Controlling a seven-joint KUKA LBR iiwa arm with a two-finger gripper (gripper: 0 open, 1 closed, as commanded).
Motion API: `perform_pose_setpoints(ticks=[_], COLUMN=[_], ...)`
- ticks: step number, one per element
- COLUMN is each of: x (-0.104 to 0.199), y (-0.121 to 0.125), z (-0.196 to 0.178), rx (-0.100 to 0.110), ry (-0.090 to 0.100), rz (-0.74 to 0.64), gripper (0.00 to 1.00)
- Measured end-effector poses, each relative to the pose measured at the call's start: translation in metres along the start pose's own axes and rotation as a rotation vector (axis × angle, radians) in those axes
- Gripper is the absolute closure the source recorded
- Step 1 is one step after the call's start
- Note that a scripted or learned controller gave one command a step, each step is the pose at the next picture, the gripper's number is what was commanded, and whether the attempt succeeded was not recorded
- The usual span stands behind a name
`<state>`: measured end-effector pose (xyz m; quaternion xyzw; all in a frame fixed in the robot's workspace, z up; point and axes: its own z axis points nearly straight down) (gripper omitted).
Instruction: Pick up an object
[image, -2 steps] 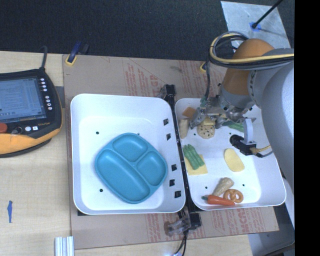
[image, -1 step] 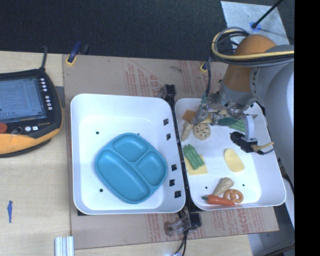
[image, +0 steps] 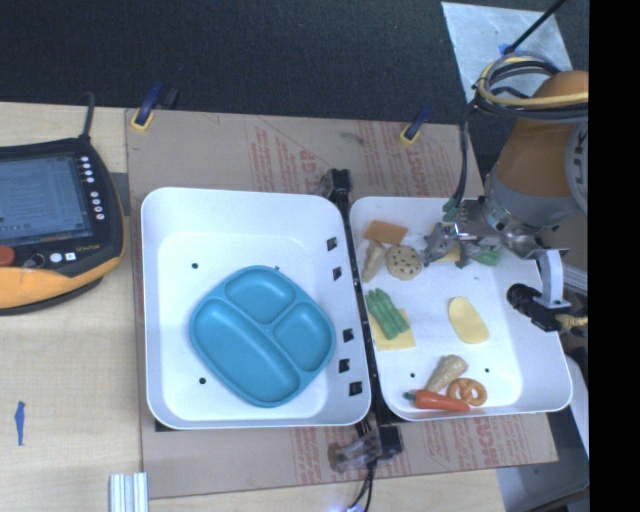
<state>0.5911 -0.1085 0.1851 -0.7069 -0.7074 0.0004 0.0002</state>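
My gripper (image: 447, 243) is low over the back of the right bin (image: 530, 395), coming off the grey arm with the orange band (image: 540, 110). It sits just right of a round speckled cookie (image: 404, 262) and a brown block (image: 385, 232). Small green (image: 487, 256) and yellow (image: 460, 256) pieces lie right under or beside it. Further forward lie a yellow oval (image: 468, 320), a green ribbed piece (image: 387, 311) on a yellow slice (image: 396, 339), a beige lump (image: 446, 372), a pretzel (image: 468, 392) and a carrot (image: 436, 401).
The left bin (image: 165, 215) holds a blue divided plate (image: 262, 334). A tablet controller (image: 55, 215) lies on the bench at far left. Black clips (image: 343, 300) run along the seam between the bins. A black and white fitting (image: 540, 295) hangs at the right bin's right wall.
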Motion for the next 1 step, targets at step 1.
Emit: perform_pose_setpoints(ticks=[1], x=[0.1122], y=[-0.0174], z=[-0.0573], rx=[-0.004], ry=[0.005], rz=[-0.015], gripper=[1.0])
